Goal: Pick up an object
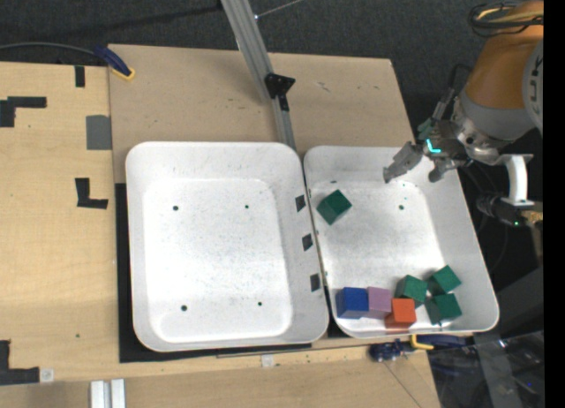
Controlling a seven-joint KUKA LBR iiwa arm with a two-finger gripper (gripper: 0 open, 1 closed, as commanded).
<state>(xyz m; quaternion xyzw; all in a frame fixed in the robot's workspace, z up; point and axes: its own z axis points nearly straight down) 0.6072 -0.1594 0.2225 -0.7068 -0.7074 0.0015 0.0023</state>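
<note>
My gripper [417,168] hangs over the far right part of the right bin [459,221], its two fingers spread open with nothing between them. A green block [334,206] lies alone in the left part of that bin, to the left of and below the gripper. Along the bin's near edge sits a cluster: a blue block [353,301], a lilac block [380,300], an orange block [403,312] and three green blocks [430,292].
The left bin [212,243] stands beside the right one, with a raised divider between them. A slanted metal rail [252,31] runs down to the bins' far edge. The grey arm with its orange band [499,71] comes in from the right.
</note>
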